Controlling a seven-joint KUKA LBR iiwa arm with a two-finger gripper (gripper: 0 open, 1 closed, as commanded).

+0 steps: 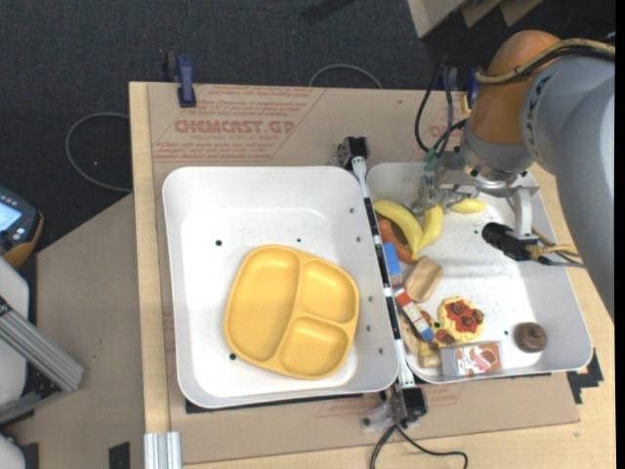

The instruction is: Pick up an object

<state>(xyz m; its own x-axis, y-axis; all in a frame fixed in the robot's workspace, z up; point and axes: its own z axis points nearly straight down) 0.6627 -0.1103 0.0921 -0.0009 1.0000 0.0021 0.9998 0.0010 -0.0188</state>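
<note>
Camera view: arm [571, 96] from rt, end effector [441, 195] just above banana [414, 225], rt bin [547, 296]; grip state unclear.

Two white bins sit on the bench [234, 125]: one left bin [244, 198] and one right bin [498, 286]. The left bin holds one yellow divided plate [291, 311]. The right bin holds one banana [405, 221], one bread roll [423, 279], one pizza slice [460, 317], one brown doughnut [530, 336], one small printed box [471, 360] and one blue piece [393, 258]. One blue clamp [182, 74] sits at the bench's far edge.
</note>
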